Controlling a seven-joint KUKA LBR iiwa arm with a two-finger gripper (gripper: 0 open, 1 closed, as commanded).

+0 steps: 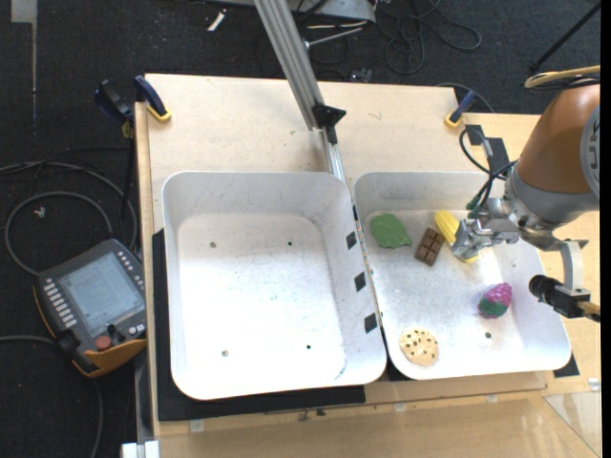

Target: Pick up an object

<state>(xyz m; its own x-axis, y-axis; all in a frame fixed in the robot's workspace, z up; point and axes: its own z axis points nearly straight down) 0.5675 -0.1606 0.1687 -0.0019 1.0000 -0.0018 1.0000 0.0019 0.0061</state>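
Note:
The right bin (544, 346) holds several small toy foods. A green leaf-shaped piece (389, 230) lies at its back left. A brown chocolate bar (430, 247) lies beside a yellow corn piece (447, 224). A purple bunch of grapes (495, 300) sits toward the right, and a round cookie (419, 346) lies near the front wall. My gripper (467, 243) is low in the right bin, just right of the chocolate bar and touching or overlapping the front end of the corn. Its metal tip hides part of the corn.
The left bin (181, 256) stands beside the right one, sharing a raised middle wall (361, 265). A slanted metal bar (291, 51) runs from the top down to the bins' back edge. Yellow clamps (158, 111) grip the bench corners. A teach pendant (95, 299) lies off the bench's left.

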